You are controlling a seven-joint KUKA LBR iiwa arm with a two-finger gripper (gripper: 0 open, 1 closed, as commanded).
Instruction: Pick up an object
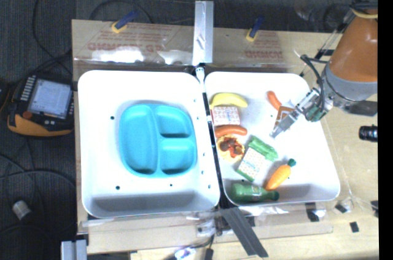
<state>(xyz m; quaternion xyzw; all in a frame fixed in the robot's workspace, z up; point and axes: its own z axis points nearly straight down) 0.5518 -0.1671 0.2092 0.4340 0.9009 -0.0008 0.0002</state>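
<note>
Right bin [319, 148] holds a pile of toy food along its left and lower part: yellow banana [228, 99] at top, patterned pink-white box [225, 114] just below it, sausage [230, 130] under that, a dark red-brown piece [231, 144], green packet [263, 148], white-green carton [251, 163], orange carrot [278, 176] with green top tilted toward lower left, dark green cucumber [254, 193] lying along the bottom wall. A small orange-red pepper [274, 100] lies apart near the upper middle of the bin.

Gripper [280, 128] sits over bare bin floor in the right bin, just below the pepper, right of the pile, pointing down-left. Nothing visible between its fingers; cannot tell how far open they are.

Left bin [98, 130] holds a blue divided tray [158, 137]. Both bins on the desk [356, 154].
</note>
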